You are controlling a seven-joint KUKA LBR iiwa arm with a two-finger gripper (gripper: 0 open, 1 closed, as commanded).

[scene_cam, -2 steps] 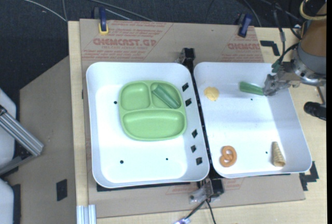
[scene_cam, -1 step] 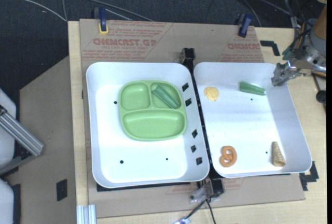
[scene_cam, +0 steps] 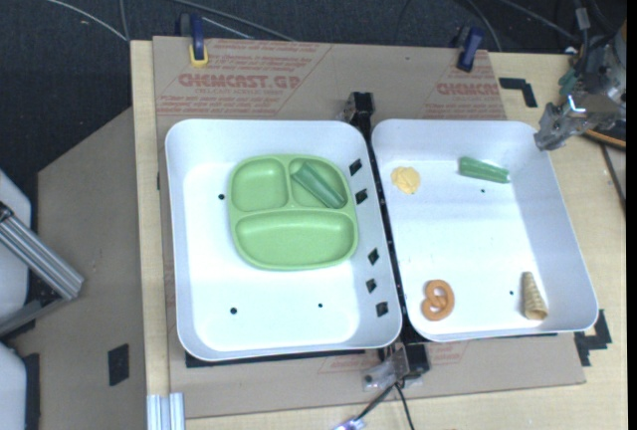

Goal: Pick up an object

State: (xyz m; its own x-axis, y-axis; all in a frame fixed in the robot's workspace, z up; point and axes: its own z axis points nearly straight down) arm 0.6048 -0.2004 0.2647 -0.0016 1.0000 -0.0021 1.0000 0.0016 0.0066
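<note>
Now, working from the left of the frame: the left bin (scene_cam: 199,219) carries a green divided plate (scene_cam: 294,214) with a green pod-like piece (scene_cam: 320,182) in its upper right compartment; leave those alone. In the right bin (scene_cam: 557,219) you have four loose candidates: a small yellow lump (scene_cam: 405,180) near the upper left corner, a pretzel (scene_cam: 437,300) low down, a green bar (scene_cam: 484,170) near the top, and a cone (scene_cam: 534,297) at the lower right. Your claw (scene_cam: 553,127) sits at the right edge of the frame, just outside the bin's upper right rim, holding nothing; whether it is spread I cannot tell. I judge the green bar nearest: come down across its narrow width.
</note>
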